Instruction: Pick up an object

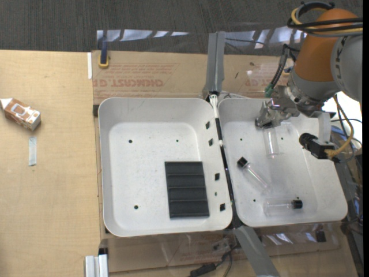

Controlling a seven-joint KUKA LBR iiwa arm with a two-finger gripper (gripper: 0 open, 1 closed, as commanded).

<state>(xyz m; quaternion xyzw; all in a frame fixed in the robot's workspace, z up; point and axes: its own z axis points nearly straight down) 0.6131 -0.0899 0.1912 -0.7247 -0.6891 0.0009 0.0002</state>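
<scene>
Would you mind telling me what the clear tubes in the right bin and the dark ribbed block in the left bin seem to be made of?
The clear tubes with black caps look like transparent plastic or glass: the white bin shows through them. The dark ribbed rectangular block looks like matte black plastic or rubber, with no glare and moulded ridges across it; which one is unclear.

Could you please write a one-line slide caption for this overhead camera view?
KUKA arm's gripper poised over clear tubes in the right bin; a black ridged block lies in the left bin.
</scene>
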